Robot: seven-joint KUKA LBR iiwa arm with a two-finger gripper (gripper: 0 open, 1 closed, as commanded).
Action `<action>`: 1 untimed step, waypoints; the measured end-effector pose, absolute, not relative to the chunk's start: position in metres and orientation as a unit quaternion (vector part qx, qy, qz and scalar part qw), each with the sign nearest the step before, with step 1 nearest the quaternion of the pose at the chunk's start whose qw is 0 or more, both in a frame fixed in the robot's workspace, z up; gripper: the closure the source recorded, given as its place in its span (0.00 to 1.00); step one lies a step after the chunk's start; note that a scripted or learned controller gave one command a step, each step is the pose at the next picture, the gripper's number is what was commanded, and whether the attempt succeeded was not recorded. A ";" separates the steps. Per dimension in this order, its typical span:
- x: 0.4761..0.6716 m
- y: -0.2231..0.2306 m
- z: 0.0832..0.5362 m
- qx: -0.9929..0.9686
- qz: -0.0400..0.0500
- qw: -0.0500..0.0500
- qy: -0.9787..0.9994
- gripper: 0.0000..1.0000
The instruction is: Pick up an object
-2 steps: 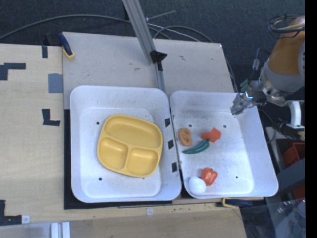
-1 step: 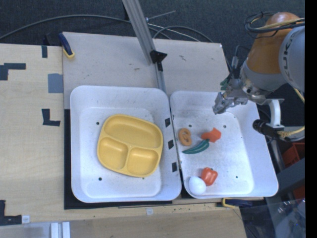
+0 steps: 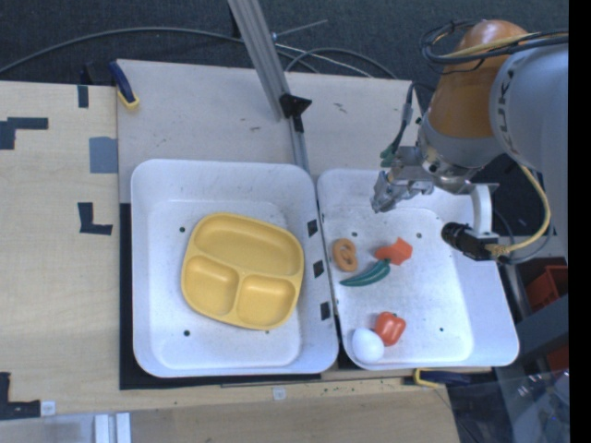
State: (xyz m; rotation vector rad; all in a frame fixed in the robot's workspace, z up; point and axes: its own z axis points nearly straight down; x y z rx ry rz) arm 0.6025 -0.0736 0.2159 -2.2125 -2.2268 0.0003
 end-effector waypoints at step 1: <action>0.585 -0.020 0.225 -0.704 0.000 0.002 -0.710 1.00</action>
